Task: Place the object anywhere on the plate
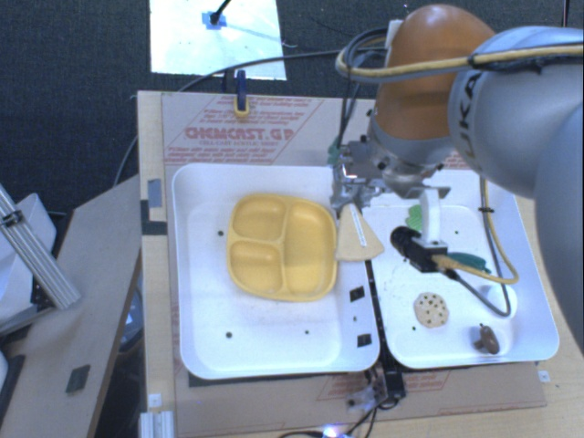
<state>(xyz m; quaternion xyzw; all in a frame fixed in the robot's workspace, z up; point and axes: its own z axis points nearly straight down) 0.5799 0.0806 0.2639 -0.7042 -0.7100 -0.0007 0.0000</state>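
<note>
A yellow plate [278, 246] with three compartments lies in the left bin [205, 336], towards its right side. My gripper [349, 203] hangs just past the plate's upper right corner, over the strip where the two bins meet. It is shut on the narrow tip of a tan wedge [358, 237], a flat triangular piece that hangs down from the fingers. The wedge's wide lower edge is level with the plate's right rim and sits just right of it, not over the plate.
In the right bin [540, 336] lie a chocolate-chip cookie [431, 309], a small brown lump [486, 338], a green piece [415, 216] partly behind the wrist, and a teal strip [473, 262]. The arm covers that bin's upper part.
</note>
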